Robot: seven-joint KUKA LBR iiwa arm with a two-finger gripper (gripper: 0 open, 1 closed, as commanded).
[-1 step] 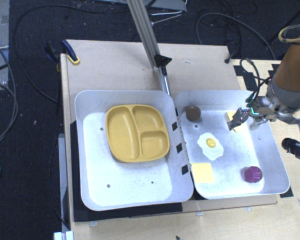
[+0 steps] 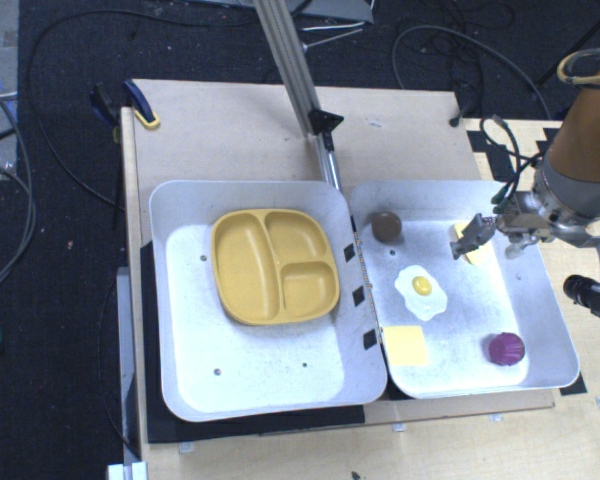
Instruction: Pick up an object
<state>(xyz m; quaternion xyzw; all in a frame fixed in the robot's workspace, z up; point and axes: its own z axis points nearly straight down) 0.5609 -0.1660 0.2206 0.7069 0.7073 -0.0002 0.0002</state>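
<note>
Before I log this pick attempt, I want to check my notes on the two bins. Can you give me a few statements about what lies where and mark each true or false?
1. The yellow divided plate lies in the left bin. True.
2. The fried egg lies on the plate. False: it lies on the floor of the right bin, apart from the plate.
3. The purple ball sits near the right bin's lower right corner. True.
4. The brown ball touches the purple ball. False: they lie far apart, the brown one near the bin's upper left.
5. The yellow square slice lies just below the egg. True.
6. The gripper hangs over the left bin. False: it is over the right bin.
</note>
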